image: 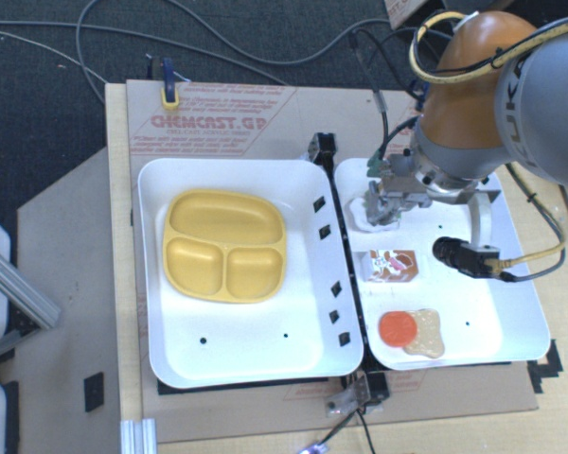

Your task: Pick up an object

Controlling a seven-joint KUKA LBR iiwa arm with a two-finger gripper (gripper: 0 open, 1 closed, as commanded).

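In the right bin [511, 329] lie a small flat packet with red and white print [392, 265] and, nearer the front, a round orange-red disc [398, 329] resting against a pale beige piece [425, 333]. My gripper [382, 208] hangs over the far left part of the right bin, a little behind the printed packet and apart from it. Nothing shows between its fingers. The left bin [265, 343] holds a yellow three-compartment plate [225, 245].
A black divider with clips [336, 244] runs between the two bins. Cables trail across the dark floor behind the bench. The right half of the right bin is bare white floor.
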